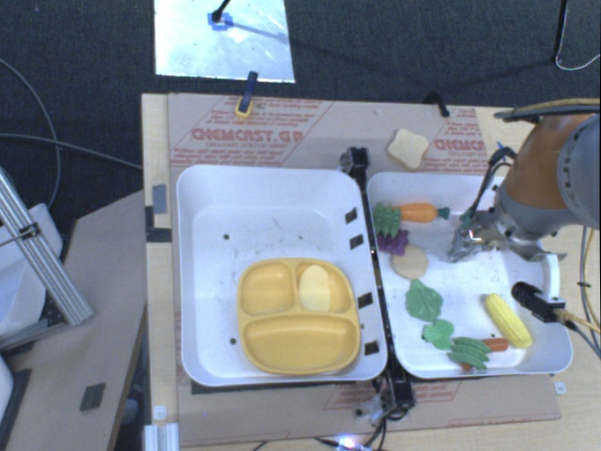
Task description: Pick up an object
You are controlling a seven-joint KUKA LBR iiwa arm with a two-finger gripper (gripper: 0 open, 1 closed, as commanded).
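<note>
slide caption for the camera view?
Hand lowered into right bin beside toy carrot; yellow tray in left bin.

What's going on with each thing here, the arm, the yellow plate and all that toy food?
gripper: low in the right bin, holding nothing visible
yellow tray: flat in left bin
carrot: lying in right bin
corn: lying near the bin's front
bread slice: outside bins, on board

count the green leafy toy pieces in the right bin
4: the carrot's green top at the bin's upper left, a large leaf mid-bin, a small leaf just below it, and a frilly one near the front wall. The arm may hide others.
</note>
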